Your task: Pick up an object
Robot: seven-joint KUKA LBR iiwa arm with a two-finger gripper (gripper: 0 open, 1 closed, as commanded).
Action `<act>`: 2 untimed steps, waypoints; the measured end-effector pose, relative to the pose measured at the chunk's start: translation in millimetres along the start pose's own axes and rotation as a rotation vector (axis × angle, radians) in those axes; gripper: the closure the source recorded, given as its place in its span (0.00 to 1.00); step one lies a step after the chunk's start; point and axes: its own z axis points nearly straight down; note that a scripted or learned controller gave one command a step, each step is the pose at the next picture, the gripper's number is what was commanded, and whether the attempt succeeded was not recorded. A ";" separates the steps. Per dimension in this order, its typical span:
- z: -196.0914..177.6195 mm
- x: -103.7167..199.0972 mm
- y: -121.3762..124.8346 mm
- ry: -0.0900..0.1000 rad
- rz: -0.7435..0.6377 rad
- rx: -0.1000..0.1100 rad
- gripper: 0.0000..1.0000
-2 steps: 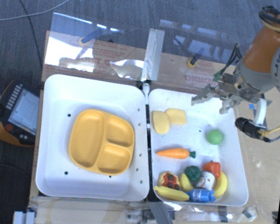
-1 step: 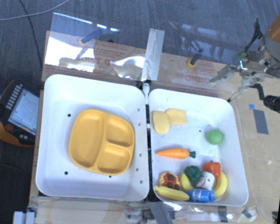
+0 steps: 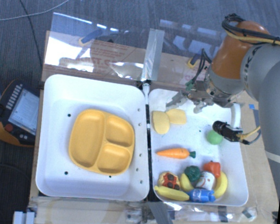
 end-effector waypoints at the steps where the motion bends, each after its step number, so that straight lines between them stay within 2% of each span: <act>1: -20.2 52.5 -18.9 0.001 0.154 0.001 0.00; 2: 67.4 0.8 -76.1 0.001 -0.007 -0.001 0.00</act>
